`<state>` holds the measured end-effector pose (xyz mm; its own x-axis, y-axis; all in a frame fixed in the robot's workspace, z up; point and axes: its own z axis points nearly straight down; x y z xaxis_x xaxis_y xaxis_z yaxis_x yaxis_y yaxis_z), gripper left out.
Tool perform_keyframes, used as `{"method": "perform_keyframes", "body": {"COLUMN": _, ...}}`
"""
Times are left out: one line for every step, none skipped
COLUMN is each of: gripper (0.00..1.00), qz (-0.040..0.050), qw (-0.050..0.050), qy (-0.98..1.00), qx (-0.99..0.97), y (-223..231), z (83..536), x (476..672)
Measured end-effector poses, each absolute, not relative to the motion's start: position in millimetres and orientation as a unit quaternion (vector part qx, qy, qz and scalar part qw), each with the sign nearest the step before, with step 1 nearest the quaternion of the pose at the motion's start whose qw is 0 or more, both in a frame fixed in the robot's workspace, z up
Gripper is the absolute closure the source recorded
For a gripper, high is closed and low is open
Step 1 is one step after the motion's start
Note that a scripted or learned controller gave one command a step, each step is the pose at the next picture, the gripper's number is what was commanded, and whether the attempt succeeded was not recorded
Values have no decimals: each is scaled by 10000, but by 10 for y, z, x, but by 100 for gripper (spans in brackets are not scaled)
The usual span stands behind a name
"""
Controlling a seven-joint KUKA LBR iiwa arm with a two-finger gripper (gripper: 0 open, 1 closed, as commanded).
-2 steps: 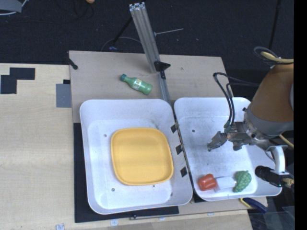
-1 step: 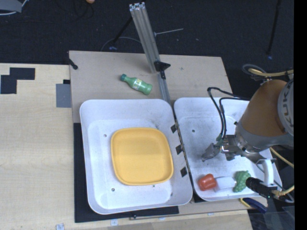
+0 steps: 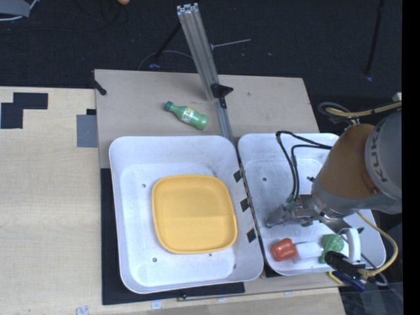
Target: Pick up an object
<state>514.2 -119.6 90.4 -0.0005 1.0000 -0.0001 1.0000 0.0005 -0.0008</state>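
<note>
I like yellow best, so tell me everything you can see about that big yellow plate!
The yellow plate is a rounded square with soft corners and a slightly raised rim. It looks like smooth plastic, plain yellow all over, with nothing on it. It lies flat, right side up, in the middle of the left white bin, resting on the bin's floor. Nothing else touches it. The arm works over the other bin, well apart from it.

A small red-orange object (image 3: 283, 249) is lying near the front edge of the right bin (image 3: 262, 169), with a white piece (image 3: 307, 250) just beside it and a green object (image 3: 333, 244) further right.
</note>
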Motion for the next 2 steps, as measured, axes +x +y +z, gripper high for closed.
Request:
{"method": "perform_keyframes", "body": {"gripper": 100, "qz": -10, "qw": -14, "qy": -7062, "qx": -7080, "y": -1214, "z": 1030, "x": 5151}}
{"method": "perform_keyframes", "body": {"gripper": 100, "qz": -10, "qw": -15, "qy": -7070, "qx": -7072, "y": -1209, "z": 1519, "x": 5255}}
